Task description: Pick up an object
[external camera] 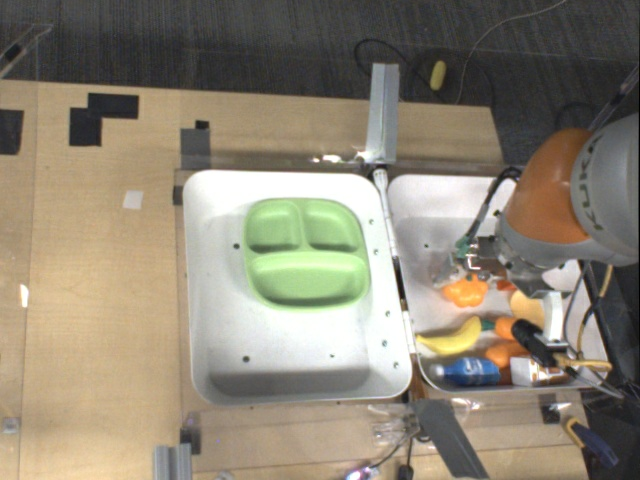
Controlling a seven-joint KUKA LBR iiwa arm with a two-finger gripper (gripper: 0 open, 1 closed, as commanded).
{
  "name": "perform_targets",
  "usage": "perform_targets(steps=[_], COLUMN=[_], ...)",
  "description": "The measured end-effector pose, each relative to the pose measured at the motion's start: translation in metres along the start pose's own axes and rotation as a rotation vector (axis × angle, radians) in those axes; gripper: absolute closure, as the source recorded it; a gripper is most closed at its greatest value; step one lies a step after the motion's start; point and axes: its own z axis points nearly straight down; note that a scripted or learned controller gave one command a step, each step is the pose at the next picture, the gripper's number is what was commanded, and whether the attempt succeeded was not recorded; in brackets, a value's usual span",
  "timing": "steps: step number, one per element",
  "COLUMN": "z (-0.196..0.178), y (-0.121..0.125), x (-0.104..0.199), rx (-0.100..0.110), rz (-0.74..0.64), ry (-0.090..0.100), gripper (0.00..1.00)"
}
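Wooden bench (90, 298), dark carpet (250, 18) beyond

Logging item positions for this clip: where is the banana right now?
The banana lies in the right bin, toward its near-left corner, just above the blue bottle and below the small orange piece.

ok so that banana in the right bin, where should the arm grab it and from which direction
Probably the banana at its thick middle, coming straight down from above. It lies flat and curved on the right bin floor, long axis left to right, so fingers should close across its narrow width. A blue bottle crowds its lower side, the bin wall its left end.
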Motion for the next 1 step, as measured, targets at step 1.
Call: perform_targets(steps=[1], z=[-0.0843], y=[0.0228], x=[0.0608], rx=[0.014], rz=[-0.123], ry=[0.002], gripper=[1.00])
